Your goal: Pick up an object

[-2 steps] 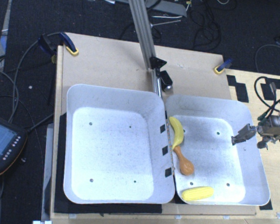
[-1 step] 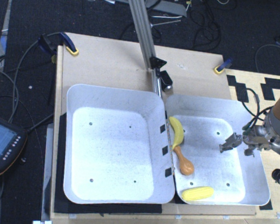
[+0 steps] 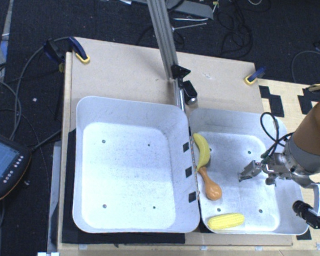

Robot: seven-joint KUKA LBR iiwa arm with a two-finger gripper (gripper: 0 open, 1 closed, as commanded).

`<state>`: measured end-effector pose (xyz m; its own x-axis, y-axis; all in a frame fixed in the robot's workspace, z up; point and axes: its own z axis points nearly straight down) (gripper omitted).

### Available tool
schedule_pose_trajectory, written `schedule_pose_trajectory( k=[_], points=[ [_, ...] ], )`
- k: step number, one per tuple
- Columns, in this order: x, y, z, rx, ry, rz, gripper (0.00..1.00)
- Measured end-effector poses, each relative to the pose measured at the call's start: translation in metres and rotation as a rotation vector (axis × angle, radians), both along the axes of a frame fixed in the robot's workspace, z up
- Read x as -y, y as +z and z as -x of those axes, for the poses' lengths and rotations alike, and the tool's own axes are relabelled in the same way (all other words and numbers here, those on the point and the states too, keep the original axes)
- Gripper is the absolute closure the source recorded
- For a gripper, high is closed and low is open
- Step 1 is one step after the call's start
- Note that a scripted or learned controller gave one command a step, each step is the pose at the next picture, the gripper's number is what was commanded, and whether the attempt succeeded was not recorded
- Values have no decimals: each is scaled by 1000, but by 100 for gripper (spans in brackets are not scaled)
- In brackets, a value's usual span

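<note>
Your gripper (image 3: pixel 250 171) hangs over the right bin (image 3: pixel 235 143), fingers (image 3: pixel 246 173) slightly parted and pinching nothing, well apart from the banana (image 3: pixel 202 150) and corn (image 3: pixel 226 221).

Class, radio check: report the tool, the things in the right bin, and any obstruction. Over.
Tool low over right bin, holding nothing. Banana, orange maraca, corn cob lie to its left, untouched. Nothing between tool and them.
</note>
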<state>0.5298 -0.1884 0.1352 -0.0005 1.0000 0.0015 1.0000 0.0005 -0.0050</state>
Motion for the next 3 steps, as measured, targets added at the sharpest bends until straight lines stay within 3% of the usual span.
schedule_pose_trajectory(
  k=[1,2,3],
  points=[
    [0,-42,1,2,0,1,0],
    [0,-29,0,6,-1,2,100],
    [-2,15,5,8,0,2,100]
  ],
)
